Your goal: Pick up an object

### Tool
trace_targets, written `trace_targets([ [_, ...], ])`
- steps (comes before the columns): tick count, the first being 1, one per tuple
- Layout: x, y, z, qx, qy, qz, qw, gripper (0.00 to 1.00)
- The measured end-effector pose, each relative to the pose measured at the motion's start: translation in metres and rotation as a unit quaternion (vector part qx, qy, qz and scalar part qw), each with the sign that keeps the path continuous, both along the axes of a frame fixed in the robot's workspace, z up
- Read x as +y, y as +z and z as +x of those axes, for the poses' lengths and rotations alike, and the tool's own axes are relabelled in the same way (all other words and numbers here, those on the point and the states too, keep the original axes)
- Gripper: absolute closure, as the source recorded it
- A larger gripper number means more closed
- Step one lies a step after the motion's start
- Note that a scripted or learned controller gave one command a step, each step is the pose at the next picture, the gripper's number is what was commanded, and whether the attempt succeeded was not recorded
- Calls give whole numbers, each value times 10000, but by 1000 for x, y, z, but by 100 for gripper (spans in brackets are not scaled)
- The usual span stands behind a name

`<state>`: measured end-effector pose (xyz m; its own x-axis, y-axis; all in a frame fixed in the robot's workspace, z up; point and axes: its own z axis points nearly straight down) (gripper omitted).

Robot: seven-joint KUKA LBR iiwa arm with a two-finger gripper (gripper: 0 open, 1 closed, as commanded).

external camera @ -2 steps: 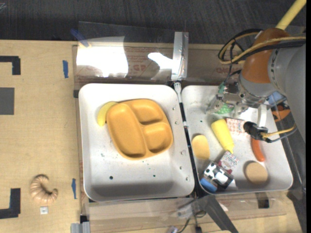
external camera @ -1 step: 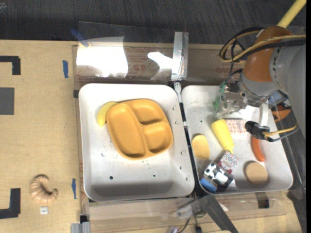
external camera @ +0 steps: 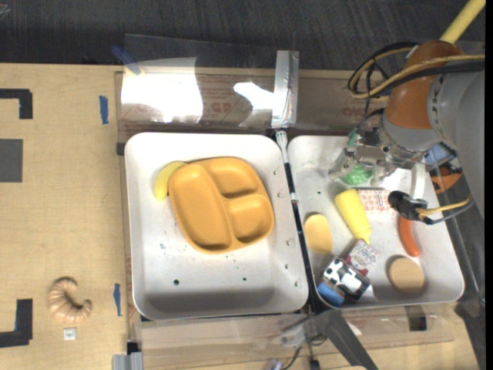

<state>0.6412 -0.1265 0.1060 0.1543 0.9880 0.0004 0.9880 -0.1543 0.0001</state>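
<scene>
My gripper (external camera: 360,163) is low over the back of the right bin (external camera: 451,272), reaching in from the right. Directly below its tip lies a small green object (external camera: 357,178), partly covered by the gripper. Whether the gripper touches it I cannot tell. Nearby in this bin are a yellow cylinder (external camera: 353,213), a yellow egg-shaped piece (external camera: 318,233), an orange carrot (external camera: 410,236), a round tan bun (external camera: 405,274), a red-patterned packet (external camera: 364,253) and a black, white and blue toy (external camera: 342,280).
The left bin (external camera: 146,237) holds an orange divided plate (external camera: 221,202) with a yellow piece (external camera: 162,179) poking out from under its left edge. A tan croissant-shaped item (external camera: 69,300) lies on the bench at the front left. Cables (external camera: 377,64) loop above the arm's orange band.
</scene>
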Motion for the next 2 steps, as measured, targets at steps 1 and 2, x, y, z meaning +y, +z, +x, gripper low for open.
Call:
trace_targets([
  [1,-1,8,-2,50,-7,8,10000,100],
  [2,0,10,0,15,-3,5,10000,0],
])
